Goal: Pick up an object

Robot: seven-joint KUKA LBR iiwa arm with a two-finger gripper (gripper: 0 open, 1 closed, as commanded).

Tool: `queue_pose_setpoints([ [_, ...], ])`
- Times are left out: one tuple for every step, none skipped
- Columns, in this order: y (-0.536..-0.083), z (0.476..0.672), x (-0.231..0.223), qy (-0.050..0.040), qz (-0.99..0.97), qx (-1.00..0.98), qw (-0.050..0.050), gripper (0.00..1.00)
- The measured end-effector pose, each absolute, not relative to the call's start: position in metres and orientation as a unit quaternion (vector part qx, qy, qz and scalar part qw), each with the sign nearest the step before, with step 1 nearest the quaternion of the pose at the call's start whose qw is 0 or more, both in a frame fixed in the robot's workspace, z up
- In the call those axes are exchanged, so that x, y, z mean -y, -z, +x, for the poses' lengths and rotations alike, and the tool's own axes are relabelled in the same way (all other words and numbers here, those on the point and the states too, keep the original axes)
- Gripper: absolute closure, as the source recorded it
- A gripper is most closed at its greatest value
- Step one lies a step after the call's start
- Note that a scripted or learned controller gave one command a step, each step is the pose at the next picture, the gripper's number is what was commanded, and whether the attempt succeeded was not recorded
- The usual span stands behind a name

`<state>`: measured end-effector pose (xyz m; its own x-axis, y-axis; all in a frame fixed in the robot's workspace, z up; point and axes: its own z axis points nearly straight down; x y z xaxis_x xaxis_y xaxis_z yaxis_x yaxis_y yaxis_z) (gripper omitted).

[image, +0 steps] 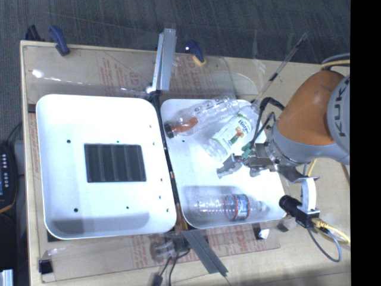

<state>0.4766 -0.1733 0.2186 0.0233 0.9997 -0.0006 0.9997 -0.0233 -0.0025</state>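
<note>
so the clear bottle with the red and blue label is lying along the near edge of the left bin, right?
Wrong bin. The camera view shows the clear bottle with the red and blue label lying along the near edge of the right bin, below the gripper. The left bin holds a dark ribbed rectangle.

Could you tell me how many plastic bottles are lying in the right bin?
3, though one count is unsure. One clear bottle lies along the near edge; one with a green-white label lies beside the gripper; a crumpled one with an orange cap lies at the far side.
</note>
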Motion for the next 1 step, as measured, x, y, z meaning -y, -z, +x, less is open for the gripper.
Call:
queue_pose_setpoints([
  [-0.1574, 0.4761, 0.2057, -0.0013, -0.700, 0.714, 0.002, 0.00],
])
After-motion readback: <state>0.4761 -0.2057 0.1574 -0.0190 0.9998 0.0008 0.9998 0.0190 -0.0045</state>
